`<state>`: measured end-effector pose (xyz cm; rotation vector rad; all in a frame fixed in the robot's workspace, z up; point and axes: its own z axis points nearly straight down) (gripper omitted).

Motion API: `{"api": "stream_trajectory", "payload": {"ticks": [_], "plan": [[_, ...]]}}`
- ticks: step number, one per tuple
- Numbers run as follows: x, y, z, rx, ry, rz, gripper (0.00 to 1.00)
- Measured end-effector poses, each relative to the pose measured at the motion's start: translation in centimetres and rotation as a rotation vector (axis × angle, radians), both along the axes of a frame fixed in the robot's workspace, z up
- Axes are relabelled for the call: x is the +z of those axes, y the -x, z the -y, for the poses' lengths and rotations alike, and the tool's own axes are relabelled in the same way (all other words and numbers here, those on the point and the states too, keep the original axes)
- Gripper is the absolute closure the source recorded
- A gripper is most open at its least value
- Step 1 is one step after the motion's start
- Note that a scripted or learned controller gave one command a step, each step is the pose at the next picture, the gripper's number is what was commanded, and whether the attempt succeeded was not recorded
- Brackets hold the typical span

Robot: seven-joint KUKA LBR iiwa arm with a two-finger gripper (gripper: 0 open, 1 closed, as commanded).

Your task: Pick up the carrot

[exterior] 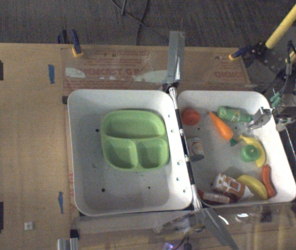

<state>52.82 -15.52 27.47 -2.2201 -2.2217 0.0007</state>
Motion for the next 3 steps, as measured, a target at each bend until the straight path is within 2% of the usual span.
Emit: {"api": "stream_trajectory", "payload": {"ticks": [1,2,3], "plan": [[-18.6,-3.7,-2.6,-0.003,0.001,0.011,0.0],[-17.4,-3.8,-2.3,-0.006,0.008,0.017,1.0],[-9.3,-9.0,-7.3,-0.081,-0.001,-0.022,1.0]]}}
